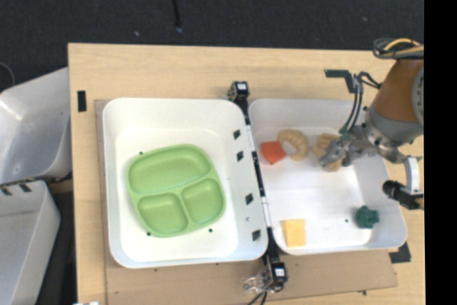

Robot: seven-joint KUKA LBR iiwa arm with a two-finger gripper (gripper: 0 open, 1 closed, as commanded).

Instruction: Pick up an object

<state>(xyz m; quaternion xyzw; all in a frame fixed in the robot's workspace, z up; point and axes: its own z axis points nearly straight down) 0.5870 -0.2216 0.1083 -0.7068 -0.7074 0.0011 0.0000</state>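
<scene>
The end effector (pixel 332 156) sits right over a tan object (pixel 328 145); can't tell its grip state. That pretzel-ish thing (pixel 294 142) nearby could get bumped, I'd guess.

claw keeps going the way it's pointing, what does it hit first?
Likely the tan object right at the claw, which points toward the view's left into the right bin. Beyond that lie the beige ring-shaped piece and the red block. Depth is unclear.

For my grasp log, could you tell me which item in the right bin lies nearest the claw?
The tan piece beside the claw; the beige ring, red block, yellow block and green lump lie farther.
</scene>
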